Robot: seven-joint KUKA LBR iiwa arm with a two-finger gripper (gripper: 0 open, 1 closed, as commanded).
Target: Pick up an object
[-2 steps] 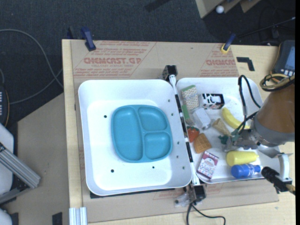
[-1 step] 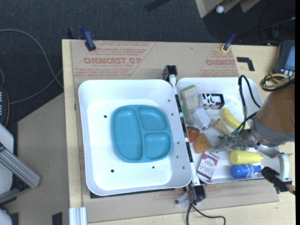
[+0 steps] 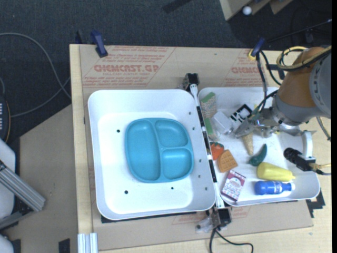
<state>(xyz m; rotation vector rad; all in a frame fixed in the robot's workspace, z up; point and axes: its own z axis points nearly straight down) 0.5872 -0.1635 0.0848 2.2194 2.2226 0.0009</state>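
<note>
Tan cardboard-topped counter (image 3: 131,67) on dark carpet, two shallow white bins; left bin (image 3: 105,141) has a blue divided plastic tray (image 3: 158,149). Right bin (image 3: 310,186), 3 o'clock: gripper (image 3: 247,126) among clutter, finger state can't tell. Yellow plastic piece (image 3: 274,171) and blue bottle (image 3: 273,187) at its 5 o'clock.

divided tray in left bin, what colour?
Light blue: the divided tray sits in the middle of the left bin, clearest in the camera view.
</note>
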